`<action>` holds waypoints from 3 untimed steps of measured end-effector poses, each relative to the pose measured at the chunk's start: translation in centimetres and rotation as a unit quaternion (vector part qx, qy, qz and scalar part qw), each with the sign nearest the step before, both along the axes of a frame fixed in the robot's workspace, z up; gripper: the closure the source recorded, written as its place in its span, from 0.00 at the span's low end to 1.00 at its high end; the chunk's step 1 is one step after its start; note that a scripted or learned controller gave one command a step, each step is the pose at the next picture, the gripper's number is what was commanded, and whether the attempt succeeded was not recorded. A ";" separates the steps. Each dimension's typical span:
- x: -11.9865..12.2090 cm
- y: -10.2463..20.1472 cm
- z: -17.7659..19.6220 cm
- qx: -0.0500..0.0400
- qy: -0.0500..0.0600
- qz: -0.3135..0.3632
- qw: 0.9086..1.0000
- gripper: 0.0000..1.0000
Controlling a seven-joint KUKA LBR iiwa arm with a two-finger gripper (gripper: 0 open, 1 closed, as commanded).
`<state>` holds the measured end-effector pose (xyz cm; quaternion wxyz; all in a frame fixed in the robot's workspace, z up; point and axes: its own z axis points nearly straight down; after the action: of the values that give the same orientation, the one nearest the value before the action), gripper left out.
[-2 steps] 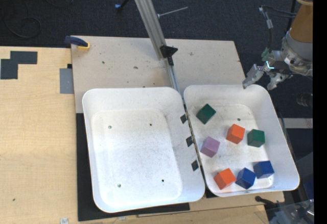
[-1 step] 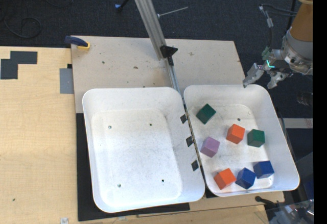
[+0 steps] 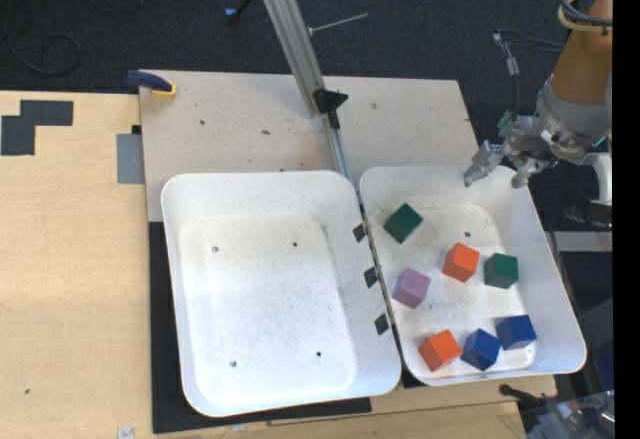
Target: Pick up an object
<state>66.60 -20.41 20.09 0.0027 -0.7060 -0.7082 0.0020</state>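
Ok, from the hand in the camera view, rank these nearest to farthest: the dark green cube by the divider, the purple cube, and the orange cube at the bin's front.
Measured from the hand over the right bin's back rim:
1. Dark green cube, back of the bin near the divider.
2. Purple cube, mid-bin beside the divider.
3. Orange cube, front of the bin.

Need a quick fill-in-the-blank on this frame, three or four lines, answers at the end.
1. All the cubes lie in the ___ bin.
2. The purple cube is the only one of its colour; orange, blue and ___ each come in pairs.
3. The gripper hovers over the right bin's ___ rim, holding nothing.
4. The two blue cubes sit near the bin's ___ edge.

Answers: right; green; far; near
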 end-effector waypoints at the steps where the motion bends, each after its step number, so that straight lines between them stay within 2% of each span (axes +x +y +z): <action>1: -0.3 0.6 -4.5 0.000 0.000 0.001 1.000 0.00; 2: -0.2 0.5 -9.0 0.000 0.000 0.002 1.000 0.00; 3: -0.1 0.5 -7.6 -0.001 -0.002 0.003 1.000 1.00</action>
<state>66.53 -19.90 12.49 0.0006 -0.7035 -0.7107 0.0010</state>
